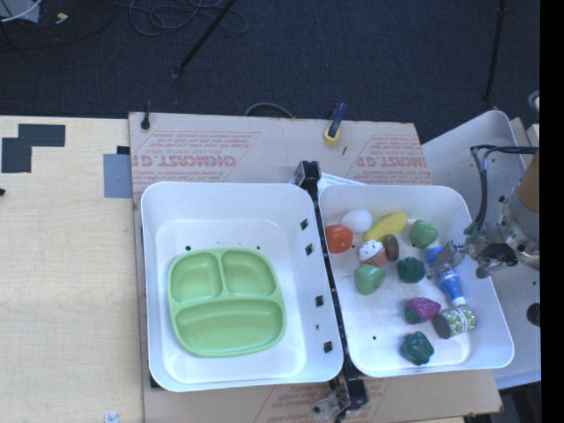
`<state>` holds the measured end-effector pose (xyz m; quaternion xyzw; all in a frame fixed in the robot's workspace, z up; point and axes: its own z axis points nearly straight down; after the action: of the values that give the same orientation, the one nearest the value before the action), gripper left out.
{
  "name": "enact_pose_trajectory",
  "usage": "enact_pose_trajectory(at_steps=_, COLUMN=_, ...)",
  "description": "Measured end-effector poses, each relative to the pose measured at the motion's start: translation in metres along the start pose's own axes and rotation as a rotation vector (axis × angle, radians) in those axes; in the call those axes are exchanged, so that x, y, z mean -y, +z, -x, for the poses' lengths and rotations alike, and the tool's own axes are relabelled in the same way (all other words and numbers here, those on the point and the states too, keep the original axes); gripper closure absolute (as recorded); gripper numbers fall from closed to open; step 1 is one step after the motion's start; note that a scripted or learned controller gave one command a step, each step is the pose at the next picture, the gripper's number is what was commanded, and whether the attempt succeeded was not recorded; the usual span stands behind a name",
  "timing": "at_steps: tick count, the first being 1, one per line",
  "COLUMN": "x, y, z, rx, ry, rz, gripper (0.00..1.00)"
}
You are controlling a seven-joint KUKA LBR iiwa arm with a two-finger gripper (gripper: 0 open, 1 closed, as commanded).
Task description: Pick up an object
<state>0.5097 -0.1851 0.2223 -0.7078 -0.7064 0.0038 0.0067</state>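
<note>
The right bin (480,236) holds a loose group of small objects. Along its far side lie a white ball (357,219), a yellow banana-shaped piece (386,226) and a green rounded piece (423,233). Just in front of these are an orange-red ball (338,238), a white-and-red piece (372,252) touching a dark brown piece (391,248), a light green piece (369,278) and a dark green piece (410,270). Toward the near side lie a purple piece (422,308), a blue-and-white tube (450,285), a small patterned can (455,321) on its side and a dark green lump (417,348) nearest the front wall. The gripper (448,256) sits at the right side of this bin, just above the blue-and-white tube and beside the dark green piece; whether it is spread or closed cannot be determined from this angle, and no object is visibly between its tips. The arm (515,236) enters over the bin's right wall. The left bin (159,263) adjoins the right bin and contains a light green divided plate (226,302) with three compartments, lying flat. Both bins rest on a cardboard sheet (229,152) on the tabletop (62,280). A blue-and-yellow clamp (334,123) grips the far edge of the cardboard.
</note>
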Motion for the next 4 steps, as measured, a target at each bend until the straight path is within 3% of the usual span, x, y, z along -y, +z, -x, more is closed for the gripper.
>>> enact_pose_trajectory(at_steps=1, x=-0.002, y=-0.006, z=0.000, rx=0.002, ry=-0.002, rz=0.011, gripper=0.00)
enact_pose_trajectory(at_steps=3, x=-0.007, y=0.107, z=-0.008, rx=0.000, ry=0.001, rz=0.007, gripper=0.00)
enact_pose_trajectory(at_steps=4, x=-0.007, y=0.136, z=-0.010, rx=0.002, ry=-0.003, rz=0.010, gripper=0.00)
